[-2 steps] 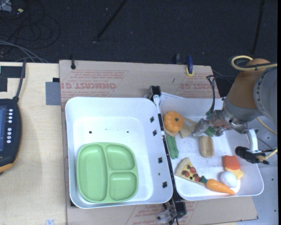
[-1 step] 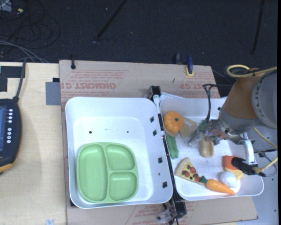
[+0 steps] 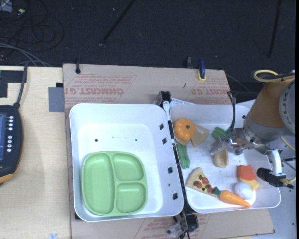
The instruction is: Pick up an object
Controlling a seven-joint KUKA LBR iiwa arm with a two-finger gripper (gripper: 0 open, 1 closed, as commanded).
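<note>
Gripper [image 3: 220, 148] sits low in the right bin [image 3: 212, 114], right of centre frame; can't tell its state. Touching or just over a tan piece [image 3: 220, 158], beside the pumpkin [image 3: 184, 130].

Red print runs across the cardboard sheet [image 3: 139, 83] near its far edge, upside down from this view and too blurred to read surely. A second red patch sits toward its far right corner, equally unreadable.

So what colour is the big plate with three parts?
Light green plate, seen clearly in the camera view.
</note>
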